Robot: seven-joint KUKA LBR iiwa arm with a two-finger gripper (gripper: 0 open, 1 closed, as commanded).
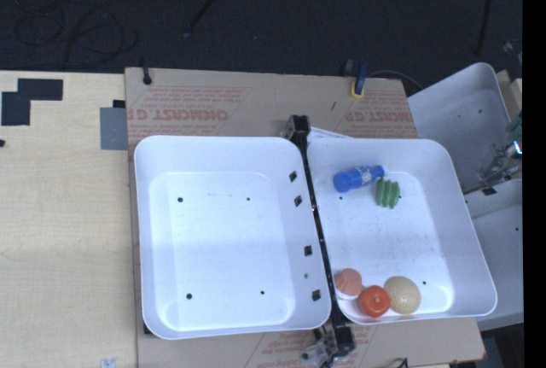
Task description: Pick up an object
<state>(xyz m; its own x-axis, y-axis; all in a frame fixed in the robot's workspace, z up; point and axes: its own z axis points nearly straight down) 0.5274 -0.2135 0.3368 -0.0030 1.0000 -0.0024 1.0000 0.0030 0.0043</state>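
Two white bins are sitting side by side on a cardboard sheet (256,106) over the bench (60,213). The left bin (217,154) is lying beside the right bin (444,213), their inner rims touching along a black clip strip (311,213). In the right bin, a blue bottle (357,178) is lying on its side near the far wall, with a green ridged piece (388,193) just beside it. At the near wall, a tan ball (403,294), a red round piece (374,301) and a pink piece (347,281) are clustering together, touching. The pincer's state: I cannot tell.
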